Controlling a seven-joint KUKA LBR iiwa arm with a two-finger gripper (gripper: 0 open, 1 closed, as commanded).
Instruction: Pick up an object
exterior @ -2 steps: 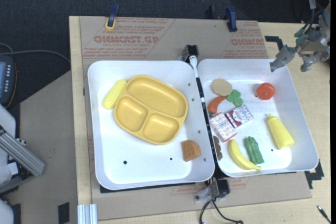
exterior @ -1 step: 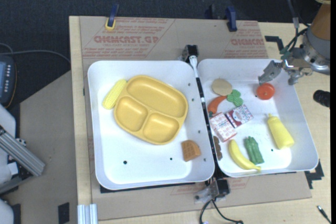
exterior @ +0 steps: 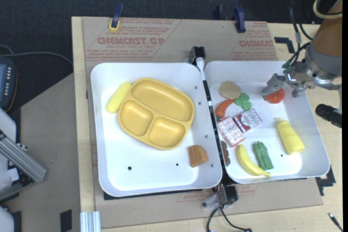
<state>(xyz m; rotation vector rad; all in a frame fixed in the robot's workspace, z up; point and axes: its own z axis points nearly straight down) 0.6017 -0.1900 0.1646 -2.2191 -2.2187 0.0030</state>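
My gripper (exterior: 284,87) hangs over the back right part of the right bin (exterior: 315,165), its two grey fingers spread apart. A small red tomato-like piece (exterior: 276,96) lies on the bin floor just under the left finger (exterior: 271,86), not gripped. Further left in this bin lie a tan round piece (exterior: 229,89), an orange carrot (exterior: 223,107) with green leaves (exterior: 242,100), and a red-and-white packet (exterior: 239,125). Toward the front are a yellow squeeze bottle (exterior: 290,136), a banana (exterior: 249,161) and a green vegetable (exterior: 263,155).
The left bin (exterior: 109,171) holds a yellow divided plate (exterior: 156,112), a corn cob (exterior: 118,96) at its left and a brown waffle piece (exterior: 198,155) near the front right corner. A black divider (exterior: 209,111) runs between the bins.
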